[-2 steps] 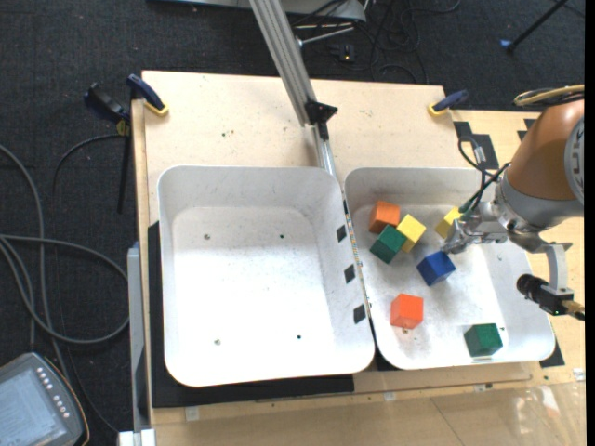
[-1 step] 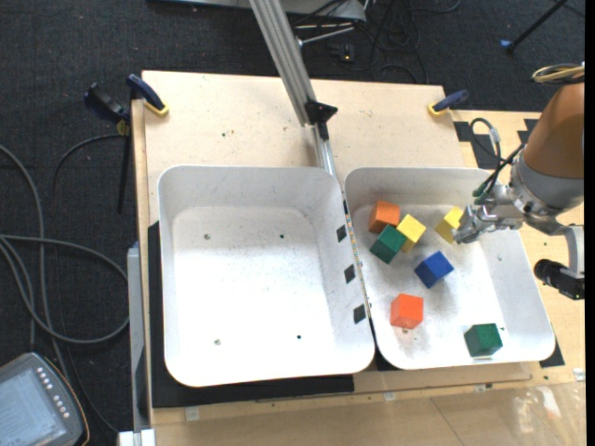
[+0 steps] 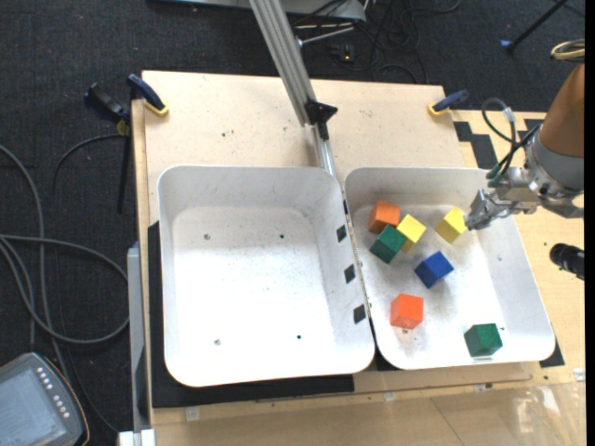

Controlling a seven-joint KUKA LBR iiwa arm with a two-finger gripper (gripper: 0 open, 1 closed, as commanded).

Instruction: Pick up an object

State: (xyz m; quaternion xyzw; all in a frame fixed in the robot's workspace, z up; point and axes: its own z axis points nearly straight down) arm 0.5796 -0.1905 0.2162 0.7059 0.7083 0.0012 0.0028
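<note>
The right bin point(image 3: 521, 277) holds several coloured cubes. An orange cube point(image 3: 385, 216), a green cube point(image 3: 389, 243) and a yellow cube point(image 3: 411, 229) cluster near its back left. A second yellow cube point(image 3: 451, 224) lies further right, with a blue cube point(image 3: 433, 268) in front of it. An orange-red cube point(image 3: 406, 310) and a dark green cube point(image 3: 482, 339) sit near the front. My gripper point(image 3: 481, 214) reaches in from the right, low over the bin, its tip just right of the second yellow cube. No cube shows between its fingers.
The left bin point(image 3: 186, 249) stands beside the right one on the wooden bench. A grey metal pole point(image 3: 284, 49) slants down to the bins' shared back edge. Clamps point(image 3: 149, 96) sit at the bench's back corners. Cables lie on the dark floor at left.
</note>
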